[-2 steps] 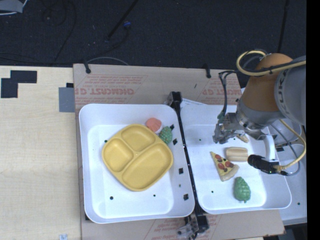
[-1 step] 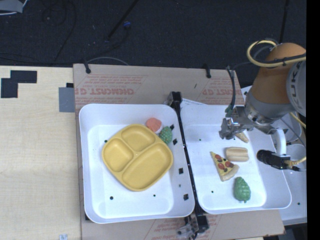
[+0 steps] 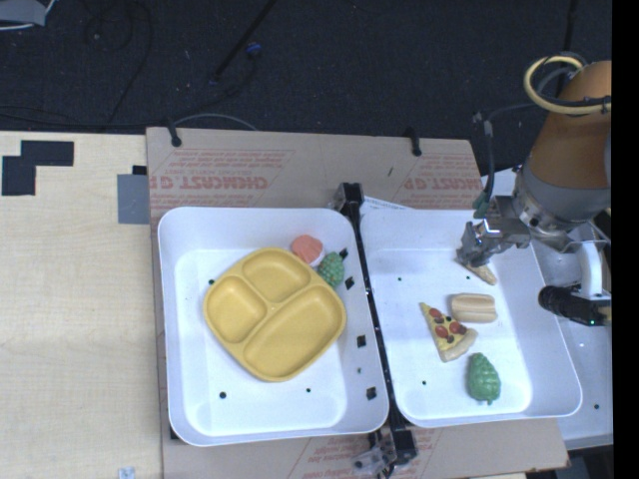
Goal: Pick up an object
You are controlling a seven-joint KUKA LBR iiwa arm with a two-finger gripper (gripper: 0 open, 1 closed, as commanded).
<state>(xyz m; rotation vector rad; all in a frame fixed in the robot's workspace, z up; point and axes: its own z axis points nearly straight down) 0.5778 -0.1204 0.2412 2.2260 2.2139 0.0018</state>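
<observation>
My gripper hangs over the far right part of the right bin. A small tan wedge shows directly at its lower tip, touching or just under it; whether it is gripped is unclear. In front of it in the same bin lie a hot dog bun, a pizza slice and a green leafy toy.
The left bin holds a yellow divided plate, with a pink-orange piece and a small green piece at its far right corner. A black divider runs between the bins. Cardboard lies under both.
</observation>
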